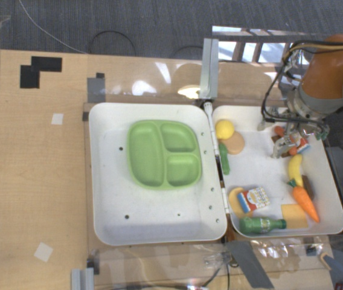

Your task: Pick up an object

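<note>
Two bins: two white bins sit side by side on the desk, the left bin [108,222] and the right bin [334,219].
Near edge of right bin: a green bottle [262,225] lies on its side, with a yellow block [293,214] just beside it.
Near middle of right bin: a small red and white box [256,198] lies on a round yellow thing [238,201].
Right side of right bin: an orange carrot [305,202] lies close to the wall, its top touching a yellow banana [295,168].
Wall between the bins: a thin green stick [224,161] lies along it.
Left bin: a green plate [163,153] with three parts sits in the middle.
Far left corner of right bin: a yellow ball [224,129] touches a tan round thing [235,143].
Hand: the hand [287,141] hangs low over the far right part of the right bin, above the banana. A small red and white thing [298,145] is right at its tips. I cannot tell if it is clenched or released.
Arm: the grey and orange arm [328,71] comes in over the far right corner.
</note>
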`<state>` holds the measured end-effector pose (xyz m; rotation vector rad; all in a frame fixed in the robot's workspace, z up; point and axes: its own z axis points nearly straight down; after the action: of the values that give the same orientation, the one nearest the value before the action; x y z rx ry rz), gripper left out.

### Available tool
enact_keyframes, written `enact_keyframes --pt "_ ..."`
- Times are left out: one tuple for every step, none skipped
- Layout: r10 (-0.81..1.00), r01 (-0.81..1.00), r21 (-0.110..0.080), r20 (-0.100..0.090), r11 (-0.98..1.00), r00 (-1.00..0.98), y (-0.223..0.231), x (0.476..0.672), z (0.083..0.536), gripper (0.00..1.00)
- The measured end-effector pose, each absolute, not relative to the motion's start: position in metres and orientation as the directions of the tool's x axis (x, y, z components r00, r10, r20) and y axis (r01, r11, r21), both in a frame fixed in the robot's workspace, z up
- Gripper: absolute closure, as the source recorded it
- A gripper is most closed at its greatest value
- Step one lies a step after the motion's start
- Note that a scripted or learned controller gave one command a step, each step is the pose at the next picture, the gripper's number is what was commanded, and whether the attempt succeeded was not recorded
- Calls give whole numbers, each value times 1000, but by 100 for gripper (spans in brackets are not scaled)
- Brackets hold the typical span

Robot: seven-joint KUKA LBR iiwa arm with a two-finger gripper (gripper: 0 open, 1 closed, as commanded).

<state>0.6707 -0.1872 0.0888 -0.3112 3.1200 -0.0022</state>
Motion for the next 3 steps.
enact_keyframes --pt "-116 -116 -3 -10 993 -993 -203 617 88 0" --pt "-101 -101 -4 -12 995 -995 -206 554 90 0" --pt "-93 -93 0 -14 996 -996 -169 648 88 0"
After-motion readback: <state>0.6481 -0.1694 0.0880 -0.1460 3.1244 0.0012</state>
